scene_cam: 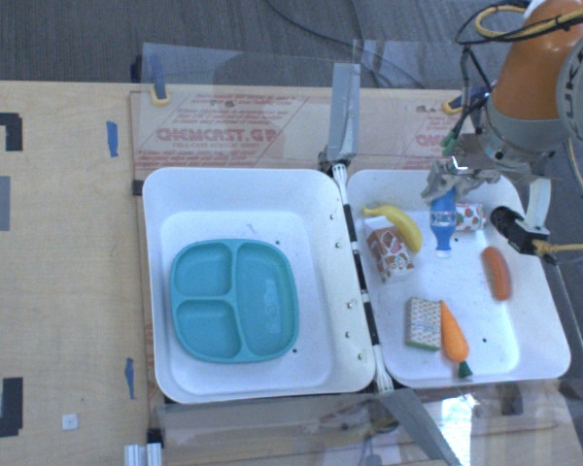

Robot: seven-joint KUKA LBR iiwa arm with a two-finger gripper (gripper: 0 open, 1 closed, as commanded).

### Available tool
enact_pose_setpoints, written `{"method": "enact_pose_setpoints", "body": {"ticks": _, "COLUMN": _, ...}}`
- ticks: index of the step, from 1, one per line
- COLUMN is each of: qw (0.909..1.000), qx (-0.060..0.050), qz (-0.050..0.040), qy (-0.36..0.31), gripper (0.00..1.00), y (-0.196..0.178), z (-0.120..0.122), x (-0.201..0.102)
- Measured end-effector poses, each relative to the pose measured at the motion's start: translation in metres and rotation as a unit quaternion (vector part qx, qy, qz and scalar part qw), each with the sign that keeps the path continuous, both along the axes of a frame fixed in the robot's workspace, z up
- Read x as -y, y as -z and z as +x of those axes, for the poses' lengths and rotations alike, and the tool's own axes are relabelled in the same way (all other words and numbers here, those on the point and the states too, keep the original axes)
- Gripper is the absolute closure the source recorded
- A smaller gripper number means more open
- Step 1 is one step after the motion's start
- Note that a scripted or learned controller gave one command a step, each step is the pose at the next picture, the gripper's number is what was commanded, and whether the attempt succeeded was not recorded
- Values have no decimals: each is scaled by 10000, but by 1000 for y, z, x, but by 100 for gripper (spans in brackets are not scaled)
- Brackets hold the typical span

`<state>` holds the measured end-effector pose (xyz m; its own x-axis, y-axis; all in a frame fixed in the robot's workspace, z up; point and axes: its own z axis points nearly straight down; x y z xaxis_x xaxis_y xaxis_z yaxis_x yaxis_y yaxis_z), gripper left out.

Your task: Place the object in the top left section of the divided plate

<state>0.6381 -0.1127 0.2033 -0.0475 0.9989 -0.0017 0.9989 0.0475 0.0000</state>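
A teal divided plate (pixel 235 300) lies in the left bin (pixel 165 202), with two small sections on its left side and one large section on its right. My gripper (pixel 447 184) hangs over the back of the right bin (pixel 534 352). Directly under it is a small blue-labelled bottle (pixel 441 226). Whether the bottle is gripped is hidden by the wrist. A small red-and-white can (pixel 470 217) lies right beside the bottle.
The right bin also holds a banana (pixel 396 223), a small patterned carton (pixel 391 251), an orange sausage (pixel 498 273), a checked sponge (pixel 424 322) and a carrot (pixel 453 333). A grey divider (pixel 344 115) stands behind the bins.
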Motion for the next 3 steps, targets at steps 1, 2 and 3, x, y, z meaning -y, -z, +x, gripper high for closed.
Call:
{"method": "enact_pose_setpoints", "body": {"ticks": 1, "qw": 10000, "qx": -12, "qz": 10, "qy": 37, "gripper": 100, "y": 19, "z": -66, "x": -56}}
{"method": "enact_pose_setpoints", "body": {"ticks": 2, "qw": 9969, "qx": -24, "qz": 12, "qy": 787, "gripper": 100, "y": -14, "z": -159, "x": -122}}
{"method": "enact_pose_setpoints", "body": {"ticks": 3, "qw": 9976, "qx": -5, "qz": 8, "qy": 690, "gripper": 100, "y": -44, "z": -159, "x": -241}}
